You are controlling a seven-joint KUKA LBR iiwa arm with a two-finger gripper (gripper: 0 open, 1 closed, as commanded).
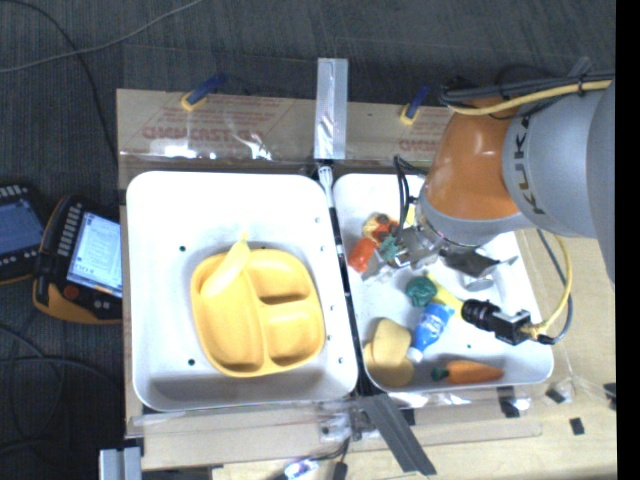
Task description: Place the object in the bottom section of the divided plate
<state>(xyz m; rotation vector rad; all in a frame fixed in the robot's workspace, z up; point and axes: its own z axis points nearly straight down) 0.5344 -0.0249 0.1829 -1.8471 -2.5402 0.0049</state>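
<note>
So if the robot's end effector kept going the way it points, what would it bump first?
Probably the small orange-and-red toy beside the end effector in the right white bin, though depth is unclear from above.

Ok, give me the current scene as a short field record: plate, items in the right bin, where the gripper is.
left bin: holds the yellow divided plate, nothing visible in its sections
right bin: orange-red toy, green item, blue-and-white bottle, tan rounded item, carrot
gripper: over the right bin's upper left, beside the orange-red toy
grasp: cannot tell
task state: object not yet on the plate
</note>
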